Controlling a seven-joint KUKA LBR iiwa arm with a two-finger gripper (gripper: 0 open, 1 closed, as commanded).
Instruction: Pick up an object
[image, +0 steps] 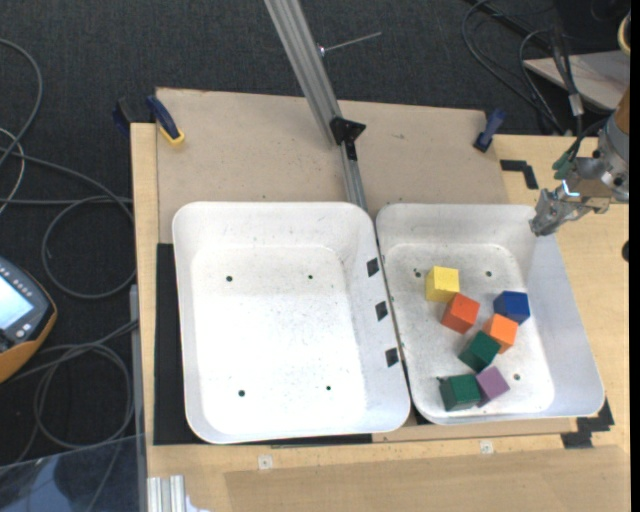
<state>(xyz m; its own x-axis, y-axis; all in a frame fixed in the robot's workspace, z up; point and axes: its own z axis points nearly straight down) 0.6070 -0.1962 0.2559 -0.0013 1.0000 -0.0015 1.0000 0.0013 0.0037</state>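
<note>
Hovering at the right bin's (560, 300) far right corner, gripper (548, 222) state impossible to tell. Blocks clustered mid-bin, down-left from there; blue cube (512, 304) closest, yellow cube (442, 283) further left.

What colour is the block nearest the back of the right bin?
Yellow, seen clearly in the camera view.

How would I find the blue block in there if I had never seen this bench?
Look at the right-hand white bin, the one with the small cluster of coloured blocks. The blue block sits at the cluster's right edge, nearest the bin's right wall, just above a small orange block. It is the only blue one among yellow, orange, green and purple neighbours.
</note>
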